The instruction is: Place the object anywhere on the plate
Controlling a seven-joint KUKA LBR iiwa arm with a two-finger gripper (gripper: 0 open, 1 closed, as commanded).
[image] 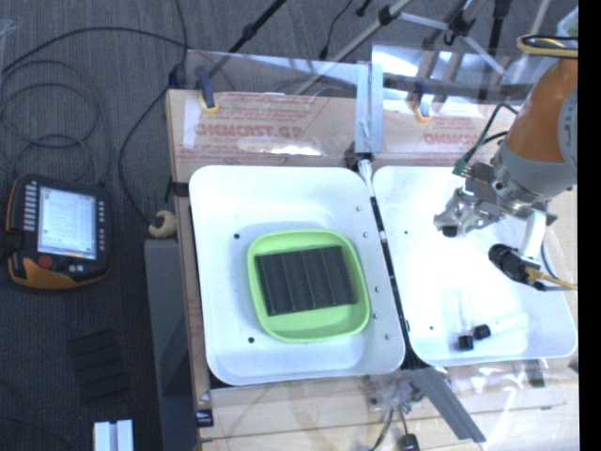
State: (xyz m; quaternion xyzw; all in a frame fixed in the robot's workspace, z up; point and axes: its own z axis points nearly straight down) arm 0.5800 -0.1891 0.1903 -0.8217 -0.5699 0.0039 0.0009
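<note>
We judged the step in hand to be the reach for the pick, since the gripper (449, 222) hung over the far part of the right bin (413, 252) with nothing visible in it. We could not tell from the slanted view whether it was open or closed, because the wrist and its fittings hid the tip.

The object (482, 331), which we took to be a small clear piece with black ends, lay on the bin floor. It was nearer the camera than the gripper, a little toward the arm's side, and well apart from it. Its clear body was hard to make out against the white floor, so we were not certain of its outline.

To do the step well, we thought the gripper should:

- come over the middle of the object, not over one black end;
- turn so that it closes across the narrow width;
- descend squarely, because so slight a piece could skid on the smooth floor.

The green plate (308, 285) sat in the left bin (216, 252), across the divider on the gripper's far side from the arm. Its dark ridged centre was broad, so we judged that the placing would need little precision once the grasp was sound. We also thought the lift should clear both bin walls.
</note>
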